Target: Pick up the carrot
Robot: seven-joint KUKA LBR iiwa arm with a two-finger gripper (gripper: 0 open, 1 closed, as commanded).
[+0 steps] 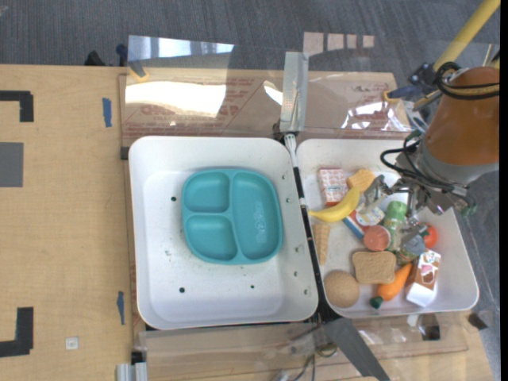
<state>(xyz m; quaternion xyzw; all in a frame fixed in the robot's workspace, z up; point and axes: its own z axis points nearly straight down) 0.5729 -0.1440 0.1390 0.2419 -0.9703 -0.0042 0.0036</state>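
Observation:
The carrot (395,282) is orange with a green tip and lies slanted near the front of the right bin (460,292), between a bread slice (373,266) and a small white carton (425,277). The arm's orange band (468,117) hangs over the bin's far right side. My gripper (406,205) is low over the pile of toy food in the middle of that bin, behind the carrot and apart from it. Nothing of the carrot is between its fingers.
The right bin also holds a banana (336,208), an ice cream cone (321,243), a round brown bun (341,288), a red-and-white box (330,184), a cheese wedge (359,180) and a red tomato (376,238). A teal divided plate (232,216) lies in the left bin (151,292).

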